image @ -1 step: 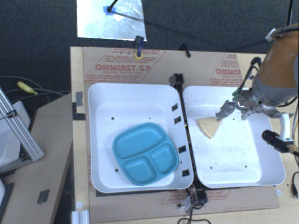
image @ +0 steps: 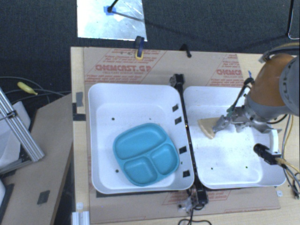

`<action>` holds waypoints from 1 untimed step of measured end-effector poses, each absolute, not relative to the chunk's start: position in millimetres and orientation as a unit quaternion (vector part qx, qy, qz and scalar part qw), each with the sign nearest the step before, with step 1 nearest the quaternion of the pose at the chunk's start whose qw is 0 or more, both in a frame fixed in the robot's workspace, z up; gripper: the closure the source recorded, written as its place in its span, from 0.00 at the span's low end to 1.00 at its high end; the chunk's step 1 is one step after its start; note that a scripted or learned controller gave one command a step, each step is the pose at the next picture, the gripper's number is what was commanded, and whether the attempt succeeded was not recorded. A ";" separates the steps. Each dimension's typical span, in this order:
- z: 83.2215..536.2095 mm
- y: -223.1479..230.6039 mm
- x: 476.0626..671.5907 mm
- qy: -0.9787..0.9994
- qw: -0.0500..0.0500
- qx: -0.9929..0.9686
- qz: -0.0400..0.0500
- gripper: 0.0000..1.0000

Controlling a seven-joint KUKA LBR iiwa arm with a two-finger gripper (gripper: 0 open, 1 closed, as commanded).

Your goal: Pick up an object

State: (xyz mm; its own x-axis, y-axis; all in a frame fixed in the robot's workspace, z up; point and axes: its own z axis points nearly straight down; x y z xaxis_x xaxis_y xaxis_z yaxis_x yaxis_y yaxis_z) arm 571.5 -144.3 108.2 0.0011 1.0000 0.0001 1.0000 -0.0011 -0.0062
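Closest to my camera sits the front edge of the tabletop, covered by a brown sheet with red lettering, and on it two shallow white bins side by side. My left bin carries a blue divided plate with three compartments, lying flat toward the bin's front and turned at a slight angle. Small black clips run along the seam where the two bins meet.

Over in the right bin lies the thing I am after: a small tan wedge, pale beige, roughly triangular with a rounded end, resting on the bin floor near the bin's left wall, about midway front to back. It looks matte and soft-edged; I cannot make out what it is made of.

My arm comes in from the right, grey with its orange band bulking large above the wrist. My gripper reaches down and leftward, its tip just at the wedge's right edge, touching or nearly so. From this angle I cannot tell whether the jaws are spread or closed, nor whether the wedge sits between them.

Beyond the bins, a silvery square sheet lies on the dark floor.
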 end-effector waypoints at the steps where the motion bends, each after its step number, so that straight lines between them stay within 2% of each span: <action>1: 84.8 -132.4 641.3 -0.710 -0.003 -0.705 -0.002 0.00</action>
